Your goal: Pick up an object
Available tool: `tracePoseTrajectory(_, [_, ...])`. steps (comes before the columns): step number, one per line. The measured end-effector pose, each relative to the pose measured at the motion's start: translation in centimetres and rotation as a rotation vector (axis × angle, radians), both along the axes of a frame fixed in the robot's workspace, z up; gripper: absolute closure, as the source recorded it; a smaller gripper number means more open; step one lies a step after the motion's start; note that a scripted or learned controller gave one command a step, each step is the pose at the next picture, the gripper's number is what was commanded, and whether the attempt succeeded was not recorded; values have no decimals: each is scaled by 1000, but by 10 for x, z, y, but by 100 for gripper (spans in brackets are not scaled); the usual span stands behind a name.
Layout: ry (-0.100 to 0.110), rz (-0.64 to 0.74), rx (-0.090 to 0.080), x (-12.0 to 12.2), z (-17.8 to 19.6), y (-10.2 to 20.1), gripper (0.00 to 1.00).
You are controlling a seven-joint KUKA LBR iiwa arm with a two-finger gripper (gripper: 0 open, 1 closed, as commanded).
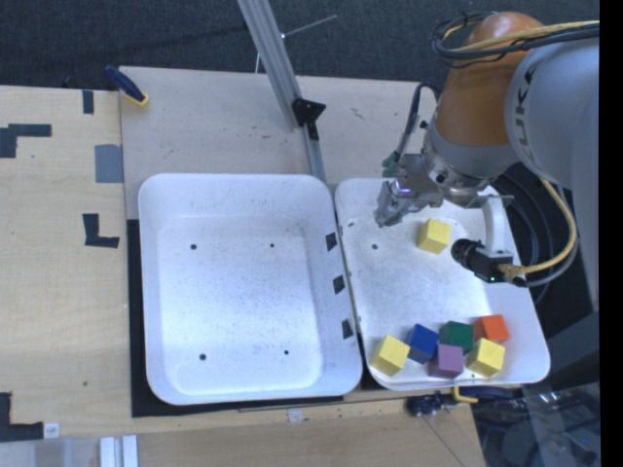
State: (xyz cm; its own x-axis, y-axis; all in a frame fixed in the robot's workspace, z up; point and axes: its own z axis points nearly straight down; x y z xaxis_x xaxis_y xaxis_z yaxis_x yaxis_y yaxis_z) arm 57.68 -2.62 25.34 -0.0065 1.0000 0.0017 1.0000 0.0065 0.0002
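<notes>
Camera view is showing us the two-finger gripper (393, 205) hanging over the upper part of the right shallow white plastic bin (389, 290), and we are seeing nothing caught under it; we cannot tell whether it is open or closed, since the wrist is hiding that from above. We are judging the pick as not yet made. A lone small yellow cube (434, 235) is lying just beside the gripper, on its right and a little lower, apart from it and resting on the bin floor. Along the bottom edge of that bin we are finding a huddle of blocks: another yellow cube (391, 354), a blue cube (422, 342), a green cube (456, 335), a purple cube (449, 359), an orange-red cube (494, 328) and a third yellow cube (488, 356), all well apart from the gripper. The left shallow white plastic bin (234, 290) is sitting alongside. We are reckoning that the whole grasp and lift are still ahead.
</notes>
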Motion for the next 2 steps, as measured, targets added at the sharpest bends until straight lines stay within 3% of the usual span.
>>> tracePoseTrajectory(1, [2,-1,-1,25,-18,47,100])
tracePoseTrajectory(2, [0,-1,0,53,-13,89,100])
